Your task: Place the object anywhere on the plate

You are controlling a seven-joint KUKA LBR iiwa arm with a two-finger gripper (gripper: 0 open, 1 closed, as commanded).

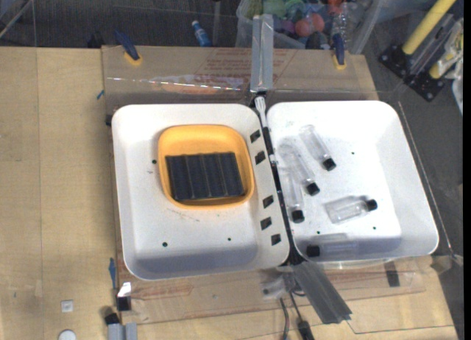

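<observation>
An orange-yellow plate (171, 141) with rounded corners lies in the left white bin (140, 237), toward its back. A black ribbed rectangular object (204, 176) rests flat on the plate and covers most of its middle. In the right white bin (401, 147) lie several clear vials with black caps: one (318, 147) near the back, one (302, 174) beside it, one (352, 208) toward the front right.
A ridge with black tabs (266, 184) separates the two bins. A metal bar (261, 51) stands behind them at the middle. A clear tub of coloured toys (309, 0) sits beyond the bench. Another vial (327, 246) lies at the right bin's front wall.
</observation>
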